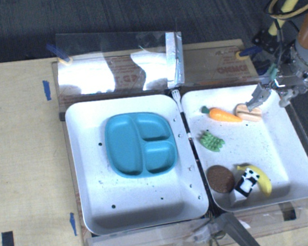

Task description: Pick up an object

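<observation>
The right bin (280, 149) holds an orange carrot (224, 115), a pink and tan hot dog toy (248, 112), a green leafy toy (212, 140), a brown round cookie (221, 178), a yellow banana (261, 179) and a black and white toy (246, 183) lying against the banana. My gripper (269, 97) hovers over the bin's far right corner, open, with nothing between its fingers. Its left finger (258, 98) hangs just above the hot dog toy's right end.
A blue divided plate (141, 143) lies in the left bin (87, 172). A clear plastic panel (119, 68) stands behind the left bin. Yellow and black cables (289, 0) hang by the arm at the top right.
</observation>
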Available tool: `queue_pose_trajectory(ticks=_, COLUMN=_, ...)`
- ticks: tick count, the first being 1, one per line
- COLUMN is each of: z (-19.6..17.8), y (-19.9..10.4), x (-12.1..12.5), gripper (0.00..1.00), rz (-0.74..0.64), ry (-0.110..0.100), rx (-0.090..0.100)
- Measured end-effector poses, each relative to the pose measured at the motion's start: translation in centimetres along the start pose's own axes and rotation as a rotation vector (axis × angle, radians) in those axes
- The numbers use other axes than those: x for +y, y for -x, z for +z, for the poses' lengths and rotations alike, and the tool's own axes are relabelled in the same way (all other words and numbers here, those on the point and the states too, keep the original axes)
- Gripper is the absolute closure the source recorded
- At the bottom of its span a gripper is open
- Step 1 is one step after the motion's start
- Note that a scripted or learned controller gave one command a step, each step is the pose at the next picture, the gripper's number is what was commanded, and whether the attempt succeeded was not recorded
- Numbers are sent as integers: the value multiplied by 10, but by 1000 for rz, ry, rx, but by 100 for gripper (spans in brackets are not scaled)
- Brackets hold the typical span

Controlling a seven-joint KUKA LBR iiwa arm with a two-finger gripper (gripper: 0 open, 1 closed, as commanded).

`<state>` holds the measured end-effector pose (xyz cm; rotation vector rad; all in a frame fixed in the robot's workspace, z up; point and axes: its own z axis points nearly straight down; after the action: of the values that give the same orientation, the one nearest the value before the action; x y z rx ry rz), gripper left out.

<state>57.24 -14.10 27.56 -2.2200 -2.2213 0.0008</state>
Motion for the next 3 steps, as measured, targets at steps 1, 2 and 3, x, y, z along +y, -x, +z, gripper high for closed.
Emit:
queue_pose_trajectory(ticks=1, z=76, y=-45, x=52, gripper=0, rz=95, ry=-7, rx=2)
queue_pose_trajectory(ticks=2, z=187, y=-38, x=74, gripper=0, rz=5, ry=9, rx=-1)
queue_pose_trajectory(ticks=3, z=176, y=-37, x=75, gripper=100, rz=7, ry=12, rx=-3)
